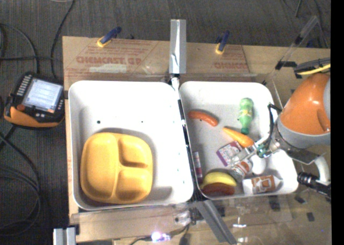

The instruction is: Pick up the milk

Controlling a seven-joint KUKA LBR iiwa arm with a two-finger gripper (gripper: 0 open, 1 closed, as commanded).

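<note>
Grey and orange, the arm (306, 112) reaches in from the right over the right-hand white bin (215, 91), its bulky orange-banded wrist hiding part of that bin's right wall. The pincer (257, 152) sits at the end of it, low over the bin's clutter; it is small and partly blurred against the objects beneath, so whether its fingers stand apart or closed cannot be told, and nothing can be seen between them.

Just below and slightly right of the pincer lies the milk (262, 184), a small white carton on its side with a brownish label, close against the bin's near wall. It looks apart from the pincer, though the gap is hard to judge. Just left of the pincer lies a purple packet (229, 154), and a small dark-capped item (243, 167) below-left of the pincer is too indistinct to name. An orange carrot (238, 136) lies just above-left, nearly touching the pincer's tip. Above it stands a green bottle (246, 113), and further left a red sausage (203, 117). Below-left of the pincer, in the bin's near corner, sits a yellow and dark red rounded thing (219, 182), perhaps a toy fruit.

Well to the left of the pincer, the other white bin (107, 91) holds a yellow divided tray (116, 166). Beyond the bench's left edge rests a handheld control pendant (36, 100), partly cut by cables.
</note>
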